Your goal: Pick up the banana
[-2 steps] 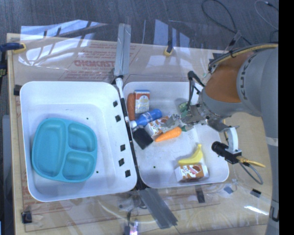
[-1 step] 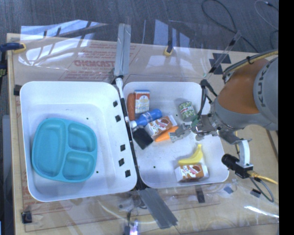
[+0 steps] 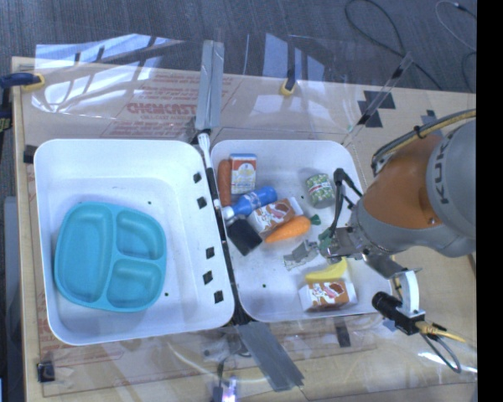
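Grey arm point(image 3: 419, 199) over right bin point(image 3: 260, 300), gripper point(image 3: 312, 252) spread unclear, beside carrot point(image 3: 287, 229) and carton point(image 3: 328, 294).

A single fixed camera looks down on the bench point(image 3: 84, 90) from above, at a slant, far enough back to take in both white bins whole. The left bin point(image 3: 46, 170) fills the left half of the frame, the right bin point(image 3: 272, 304) sits centre-right. Dark floor point(image 3: 151, 7) runs along the top edge. The arm point(image 3: 419, 195) enters from the right side of the frame, partly cut off there.
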Robot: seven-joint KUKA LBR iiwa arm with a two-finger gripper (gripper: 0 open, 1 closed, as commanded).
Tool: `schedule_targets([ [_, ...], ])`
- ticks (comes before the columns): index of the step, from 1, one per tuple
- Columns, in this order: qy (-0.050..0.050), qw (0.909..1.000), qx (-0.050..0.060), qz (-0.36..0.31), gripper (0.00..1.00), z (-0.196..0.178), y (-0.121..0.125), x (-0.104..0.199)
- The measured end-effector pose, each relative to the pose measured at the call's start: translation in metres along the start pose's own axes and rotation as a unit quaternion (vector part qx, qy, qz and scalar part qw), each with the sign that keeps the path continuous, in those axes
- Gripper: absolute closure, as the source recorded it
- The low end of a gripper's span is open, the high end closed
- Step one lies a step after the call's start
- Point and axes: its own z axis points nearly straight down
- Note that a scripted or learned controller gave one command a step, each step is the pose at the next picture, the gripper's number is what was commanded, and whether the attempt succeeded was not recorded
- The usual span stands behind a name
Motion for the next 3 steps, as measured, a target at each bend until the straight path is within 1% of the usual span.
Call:
schedule_targets([
  [1, -0.002, 1.0, -0.004, -0.008, 0.0, -0.068, 0.017, -0.001],
  [2, -0.001, 0.9993, -0.003, -0.038, 0.0, -0.053, 0.0, 0.001],
  [3, -0.001, 0.999, -0.003, -0.044, 0.0, -0.07, 0.017, -0.001],
])
